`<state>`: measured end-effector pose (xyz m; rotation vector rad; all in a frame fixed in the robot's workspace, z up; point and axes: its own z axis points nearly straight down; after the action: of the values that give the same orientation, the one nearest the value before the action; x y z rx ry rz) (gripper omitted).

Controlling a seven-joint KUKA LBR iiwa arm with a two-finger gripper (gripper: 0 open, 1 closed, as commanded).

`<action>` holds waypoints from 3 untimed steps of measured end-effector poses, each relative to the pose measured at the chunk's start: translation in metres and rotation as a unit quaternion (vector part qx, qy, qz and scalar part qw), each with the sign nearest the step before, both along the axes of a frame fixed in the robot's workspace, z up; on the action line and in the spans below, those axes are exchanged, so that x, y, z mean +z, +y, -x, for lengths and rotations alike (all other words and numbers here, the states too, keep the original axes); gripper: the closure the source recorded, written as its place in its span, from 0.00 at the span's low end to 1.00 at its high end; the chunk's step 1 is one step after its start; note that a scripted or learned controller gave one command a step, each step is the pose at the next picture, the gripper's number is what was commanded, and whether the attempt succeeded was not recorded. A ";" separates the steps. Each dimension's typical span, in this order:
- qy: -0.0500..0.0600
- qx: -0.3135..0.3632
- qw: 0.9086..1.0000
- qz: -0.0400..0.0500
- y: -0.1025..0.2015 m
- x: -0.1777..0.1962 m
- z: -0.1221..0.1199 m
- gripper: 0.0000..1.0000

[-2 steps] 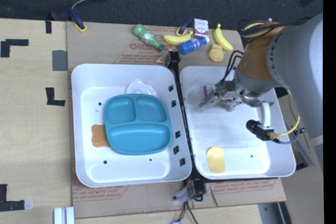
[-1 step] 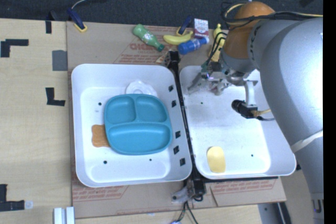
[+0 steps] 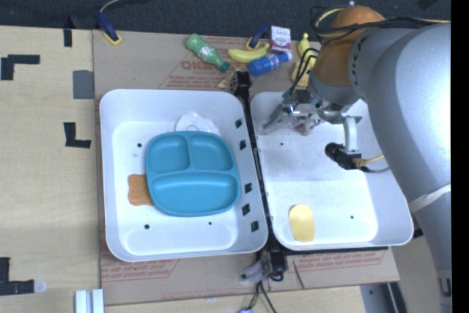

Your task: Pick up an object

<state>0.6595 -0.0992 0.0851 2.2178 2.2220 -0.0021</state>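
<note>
The arm (image 3: 399,91) fills the 3 o'clock side, reaching into the right bin (image 3: 381,220). The left bin (image 3: 117,157) carries a blue plate (image 3: 192,174) with an orange piece (image 3: 138,190) tucked at its 9 o'clock edge and a white lid (image 3: 196,122) at its 12 o'clock. The hand (image 3: 293,116) sits low at the right bin's 11 o'clock corner; whether it is open or closed I cannot tell, and nothing is seen in its grip. The nearest candidate, a yellow piece (image 3: 301,222), lies at the bin's 6 o'clock, well apart from the hand. So nothing is lifted yet (my reading): approach, grasp and lift all remain.
</note>
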 end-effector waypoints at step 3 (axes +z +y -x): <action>0.000 0.000 1.000 0.000 -0.015 0.000 -0.003 0.00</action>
<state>0.6629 -0.1140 0.0853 2.2186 2.2218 -0.0016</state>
